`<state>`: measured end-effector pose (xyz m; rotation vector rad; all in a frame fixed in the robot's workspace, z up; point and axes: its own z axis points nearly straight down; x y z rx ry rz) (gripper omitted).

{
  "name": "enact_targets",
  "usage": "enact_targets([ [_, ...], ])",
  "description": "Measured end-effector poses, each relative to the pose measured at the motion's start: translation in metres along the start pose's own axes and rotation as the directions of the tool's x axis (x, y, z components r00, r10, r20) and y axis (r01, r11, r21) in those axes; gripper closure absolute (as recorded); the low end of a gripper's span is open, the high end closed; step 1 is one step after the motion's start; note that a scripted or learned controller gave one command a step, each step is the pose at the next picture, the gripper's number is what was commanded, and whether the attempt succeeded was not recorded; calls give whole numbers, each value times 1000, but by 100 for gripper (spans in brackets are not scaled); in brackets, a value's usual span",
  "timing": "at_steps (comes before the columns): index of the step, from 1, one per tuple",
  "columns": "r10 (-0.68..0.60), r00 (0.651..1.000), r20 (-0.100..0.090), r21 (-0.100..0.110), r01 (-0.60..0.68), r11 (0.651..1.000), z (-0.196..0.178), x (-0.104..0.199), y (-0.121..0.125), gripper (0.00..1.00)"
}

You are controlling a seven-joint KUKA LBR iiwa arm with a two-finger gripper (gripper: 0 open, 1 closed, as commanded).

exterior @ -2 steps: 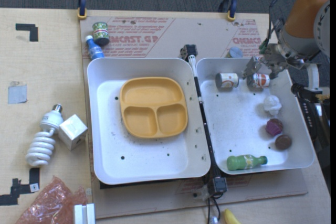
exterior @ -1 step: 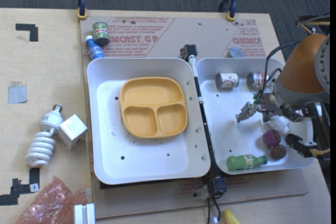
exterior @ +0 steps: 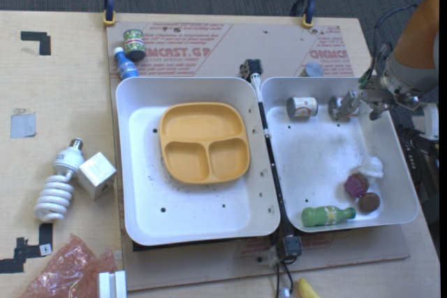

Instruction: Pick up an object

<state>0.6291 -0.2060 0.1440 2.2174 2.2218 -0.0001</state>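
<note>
Nearest us, in the right bin (exterior: 412,178), lay a green bottle (exterior: 328,215) on its side against the front wall, with a purple lump (exterior: 356,185) and a brown ball (exterior: 369,202) just beyond. We judged the bottle light, stiff and slippery, best pinched across its middle. Farther back, beside a small can (exterior: 302,107), the gripper (exterior: 343,108) hovered low with nothing seen between its fingers; how wide they stood we could not tell.

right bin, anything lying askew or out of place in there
The green bottle lies on its side by the near wall, and the small can is tipped over near the far wall. Nothing looks spilled or broken.
</note>
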Motion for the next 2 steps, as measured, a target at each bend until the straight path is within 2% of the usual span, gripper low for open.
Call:
enact_targets([
  [1, 2, 1000, -2, 2, -2, 1000, 51, 64, -39, 0],
  [2, 4, 1000, -1, 0, -4, 1000, 41, 63, -39, 100],
])
